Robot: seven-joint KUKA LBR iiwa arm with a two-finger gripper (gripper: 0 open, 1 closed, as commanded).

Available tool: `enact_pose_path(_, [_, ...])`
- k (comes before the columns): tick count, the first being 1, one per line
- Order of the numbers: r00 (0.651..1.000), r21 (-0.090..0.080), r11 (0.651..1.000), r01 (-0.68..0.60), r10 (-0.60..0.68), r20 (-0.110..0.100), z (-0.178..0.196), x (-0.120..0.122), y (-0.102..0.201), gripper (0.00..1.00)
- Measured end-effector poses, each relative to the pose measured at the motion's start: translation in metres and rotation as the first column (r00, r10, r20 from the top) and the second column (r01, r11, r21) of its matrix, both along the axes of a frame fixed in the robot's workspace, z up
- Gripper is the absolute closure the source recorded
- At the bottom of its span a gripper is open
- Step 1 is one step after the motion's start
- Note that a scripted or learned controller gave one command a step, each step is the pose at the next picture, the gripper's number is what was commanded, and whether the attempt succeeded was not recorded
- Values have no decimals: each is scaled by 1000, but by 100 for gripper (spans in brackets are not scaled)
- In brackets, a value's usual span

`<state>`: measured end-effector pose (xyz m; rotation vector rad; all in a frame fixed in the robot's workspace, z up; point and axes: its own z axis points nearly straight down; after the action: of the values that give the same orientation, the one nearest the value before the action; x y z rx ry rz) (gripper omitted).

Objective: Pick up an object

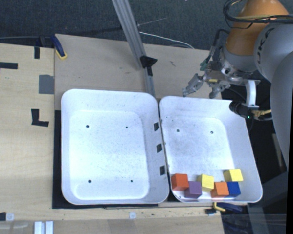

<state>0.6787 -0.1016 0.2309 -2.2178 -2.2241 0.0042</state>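
Fingers [203,88] are seen at about one o'clock in the camera view, just past the far rim of the right bin [243,138]. They are spread apart like a little fork, and nothing is held between them. One tip [191,88] is pointed toward eight o'clock and the other tip toward six o'clock. They are hung under the grey arm [273,42], and an orange band [254,22] is seen above the wrist.

Two white bins are set side by side on the bench [100,62]. The left bin [106,146] is placed at nine o'clock from the right one, and their rims are touching in the middle.

Six small blocks are found in the right bin, all bunched at its near edge, at about five o'clock in the view. They are well apart from the fingers. An orange-red block [180,181] is at the left end. A purple block [194,189] is just beside it. A yellow block [207,181] is next, touching the purple one. Another orange block [220,189] is beside a blue block [233,188]. A second yellow block [233,175] is placed just behind the blue one, at twelve o'clock from it.

A grey metal bar [133,35] is seen slanting across the bench at twelve o'clock.
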Motion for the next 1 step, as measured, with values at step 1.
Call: enact_pose_path(1, [1000, 2, 1000, 1, -1, -6, -42, -44, 29, 0])
